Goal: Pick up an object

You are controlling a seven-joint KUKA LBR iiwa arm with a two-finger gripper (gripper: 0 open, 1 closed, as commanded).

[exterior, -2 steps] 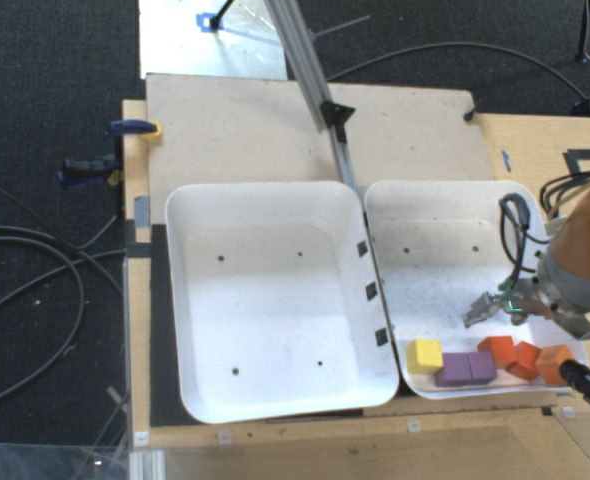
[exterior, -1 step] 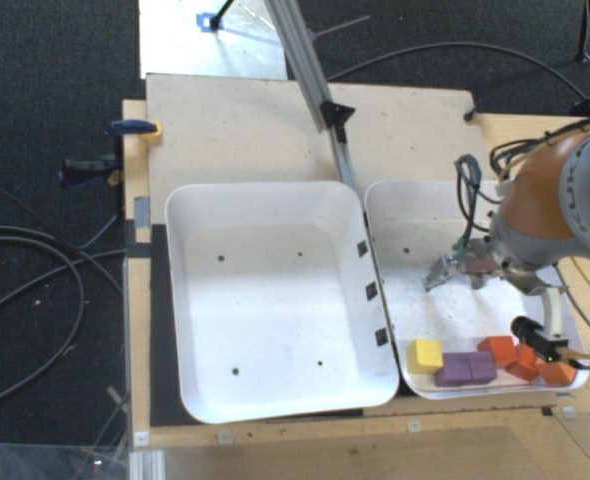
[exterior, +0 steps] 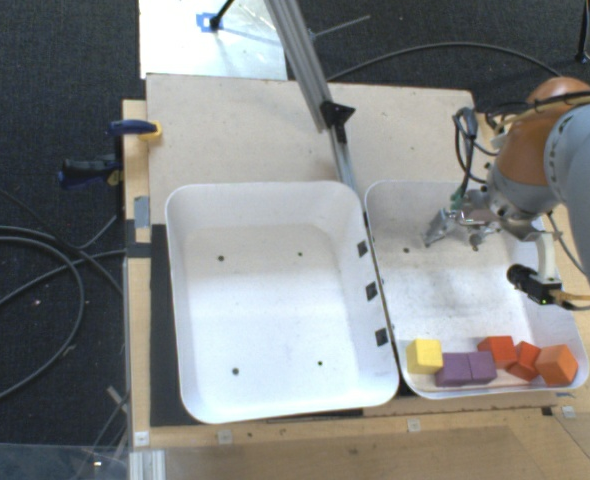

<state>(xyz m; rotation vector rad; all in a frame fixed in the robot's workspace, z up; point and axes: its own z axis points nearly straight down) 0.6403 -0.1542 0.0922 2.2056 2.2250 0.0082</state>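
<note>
Hovering in right bin [exterior: 400,203], claw [exterior: 455,232] prob. spread wide, holding nothing; yellow block [exterior: 424,355] near front.

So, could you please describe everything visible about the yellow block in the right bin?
The yellow block is a small cube-like piece, matte, perhaps foam. It lies flat on the floor of the right bin, near its front left corner, at the left end of a row of blocks. The purple block sits right beside it, seemingly touching. The pincer is well away from it.
</note>
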